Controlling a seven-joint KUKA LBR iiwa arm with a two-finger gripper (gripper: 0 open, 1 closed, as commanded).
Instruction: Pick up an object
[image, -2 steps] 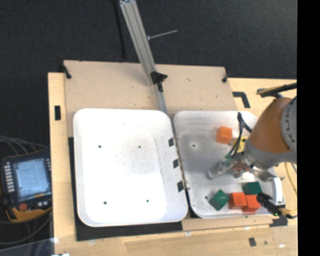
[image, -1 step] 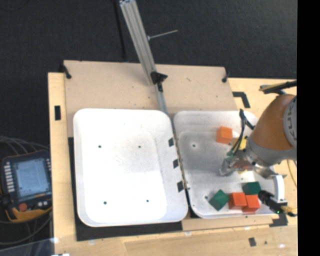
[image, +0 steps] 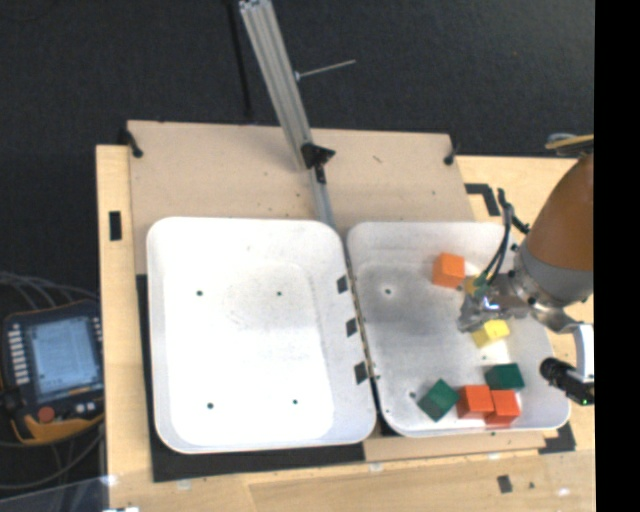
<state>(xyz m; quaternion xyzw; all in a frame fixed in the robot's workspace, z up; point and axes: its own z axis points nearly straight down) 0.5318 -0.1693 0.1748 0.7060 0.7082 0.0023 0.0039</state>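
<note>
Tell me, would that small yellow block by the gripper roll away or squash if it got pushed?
The yellow block looks flat-sided with sharp corners, so it would probably slide, not roll. It keeps a crisp shape like the orange block nearby, so it seems stiff, not squashy. It is small beside the gripper, so likely light, and a nudge might skid it across the smooth white bin.

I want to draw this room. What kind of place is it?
Probably a robot lab: a robot arm over two white bins, small coloured blocks for practice, and a control pendant beside the bench.
</note>
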